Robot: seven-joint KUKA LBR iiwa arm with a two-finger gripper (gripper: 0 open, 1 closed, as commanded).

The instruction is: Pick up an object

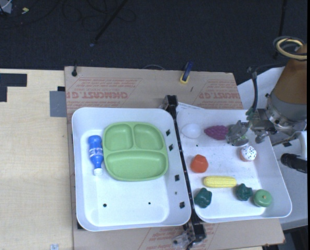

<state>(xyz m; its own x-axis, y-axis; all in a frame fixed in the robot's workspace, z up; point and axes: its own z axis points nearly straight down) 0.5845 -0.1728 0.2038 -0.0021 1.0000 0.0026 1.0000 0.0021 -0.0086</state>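
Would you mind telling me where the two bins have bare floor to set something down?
Left bin: a wide bare strip along the near wall, below the green tray and blue bottle. Right bin: a small patch between the orange piece and the dice. Its near edge is crowded by the corn and green toys.

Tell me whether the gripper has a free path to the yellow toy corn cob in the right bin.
Probably yes: the yellow toy corn cob lies flat with bare floor around it, and the gripper hovers above it, nothing between.
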